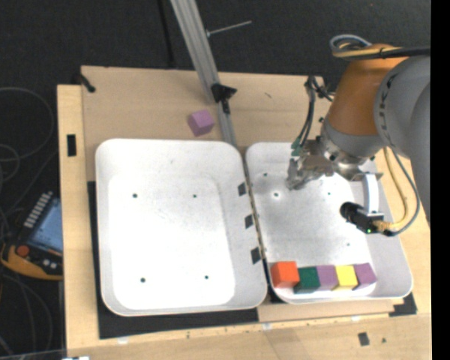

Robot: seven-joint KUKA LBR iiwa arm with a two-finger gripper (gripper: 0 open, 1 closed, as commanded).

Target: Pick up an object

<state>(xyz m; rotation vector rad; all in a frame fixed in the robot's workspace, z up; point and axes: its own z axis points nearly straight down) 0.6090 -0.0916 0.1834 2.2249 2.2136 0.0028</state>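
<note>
- Gripper [297,172] is seen above the right bin [315,223], upper part; whether it grasps anything cannot be told.
- Blocks (orange [286,273], green [308,278], purple [328,277], yellow [347,276], purple [364,273]) are lined along that bin's near wall.
- Purple cube [201,122] lies on the bench [135,103].

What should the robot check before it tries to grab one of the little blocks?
1. Blocks to pick in the right bin: ok, a row of five from the orange block to the purple block.
2. Gripper above a block: not ok, it is near the bin's far edge.
3. Fingers open: cannot tell.
4. Blocks spaced for fingers: not ok, they touch.
5. Stray purple cube: not ok, on the bench outside the bins.
</note>
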